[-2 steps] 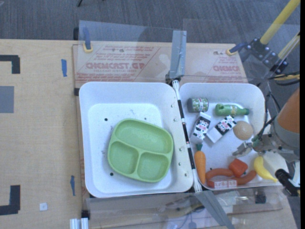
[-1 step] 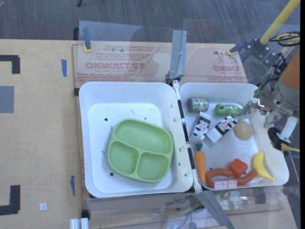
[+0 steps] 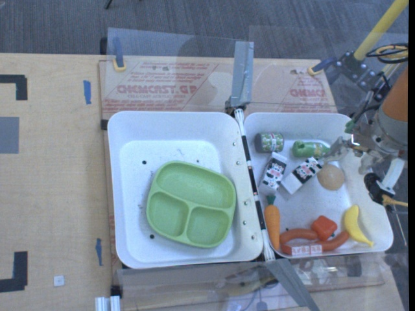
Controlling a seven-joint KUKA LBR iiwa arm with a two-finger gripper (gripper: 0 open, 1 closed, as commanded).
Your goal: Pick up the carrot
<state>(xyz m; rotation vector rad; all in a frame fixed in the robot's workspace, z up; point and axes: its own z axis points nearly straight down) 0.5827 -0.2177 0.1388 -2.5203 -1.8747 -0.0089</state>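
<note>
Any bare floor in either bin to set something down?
Left bin: bare strip along the far and left walls around the green plate. Right bin: small gap between carrot, milk cartons and banana; elsewhere crowded.

Grey arm [image 3: 389, 131] with an orange band just above the wrist. Below it, pale metal gripper [image 3: 363, 154] hardware. Black cables looped beside the wrist, some reaching above the band.
</note>
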